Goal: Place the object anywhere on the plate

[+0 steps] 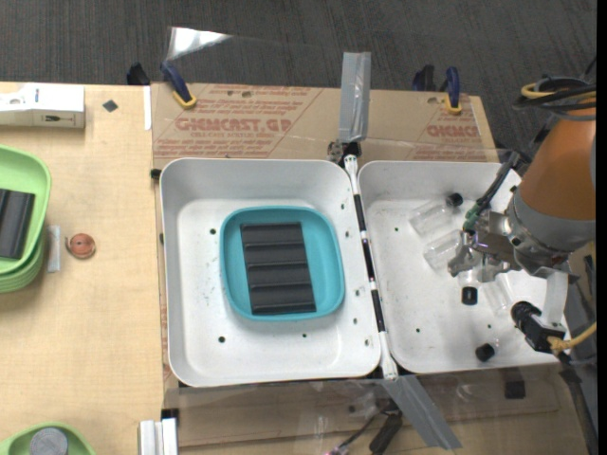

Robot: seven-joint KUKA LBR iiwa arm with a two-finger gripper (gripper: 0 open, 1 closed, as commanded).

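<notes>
Over the right bin (pixel 417 335) the grey arm (pixel 560 183) reaches in from the right, its gripper (pixel 477 254) low above the bin floor toward the bin's right side. Whether the gripper is open or closed cannot be told from this slant, as the wrist hides the tips. Just left of the gripper lie clear plastic objects (pixel 434 230), seemingly small see-through cups or tubes, pale against the white floor and hard to outline. One of these is probably the thing to be moved, though which one is not certain. They are close beside the gripper, and contact cannot be judged.

Such a clear piece would likely be very light, thin-walled and slick, easily nudged aside or squashed by a hard squeeze. A gentle grasp across its short width, near the middle, seems the safest hold. Its long axis appears to run roughly from far-left to near-right, but the transparency makes this uncertain.

Left of it, in the left bin (pixel 185 282), sits the teal plate (pixel 232 254), carrying a dark ribbed block (pixel 277 268) whose long axis runs far to near. Bare teal rim shows around that block. Small black pieces (pixel 485 352) lie scattered on the right bin floor. Both bins rest on the counter (pixel 95 349).
</notes>
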